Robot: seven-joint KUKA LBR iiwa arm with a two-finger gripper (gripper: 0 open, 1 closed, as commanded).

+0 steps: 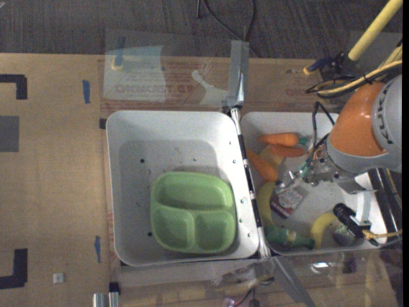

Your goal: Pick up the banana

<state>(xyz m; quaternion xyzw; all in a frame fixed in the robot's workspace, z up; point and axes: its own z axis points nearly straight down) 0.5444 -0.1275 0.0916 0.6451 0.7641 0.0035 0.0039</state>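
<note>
A yellow banana (322, 225) lies near the front of the right bin (255, 121), partly hidden by the robot's hardware on its right end. My gripper (301, 175) hangs over the middle of that bin, just above a small item with a red and white label (287, 200). It stands up and to the left of the banana, apart from it. A second curved yellow piece (264, 202) lies against the bin's left wall.
Orange carrots (281, 139) lie at the back of the right bin, with another (263, 165) along its left side. A green bottle (289, 238) lies at the front. The left bin (128, 139) holds a green divided plate (192, 212).
</note>
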